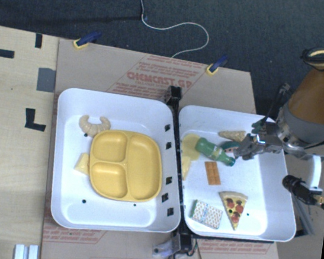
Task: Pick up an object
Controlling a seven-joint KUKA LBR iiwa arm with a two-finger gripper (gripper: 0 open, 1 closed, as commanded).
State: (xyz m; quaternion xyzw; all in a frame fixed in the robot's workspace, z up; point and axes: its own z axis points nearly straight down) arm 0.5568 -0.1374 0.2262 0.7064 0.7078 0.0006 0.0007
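In the right bin point(274, 201), a green bottle point(212, 149) lies on its side, partly over a pale yellow piece point(191, 145). My gripper point(244, 148) reaches in from the right and hangs low at the bottle's right end, touching or almost touching it. A tan wedge point(232, 134) lies just behind the gripper. An orange cracker point(212, 173), a pizza slice point(233, 206) and a patterned square packet point(207, 213) lie nearer the bin's front.
The left bin point(62, 193) holds a yellow divided plate point(126, 165), a croissant point(94, 125) and a small yellow wedge point(82, 162). A black divider point(172, 151) runs between the bins. A white cable point(176, 29) lies on the dark floor behind.
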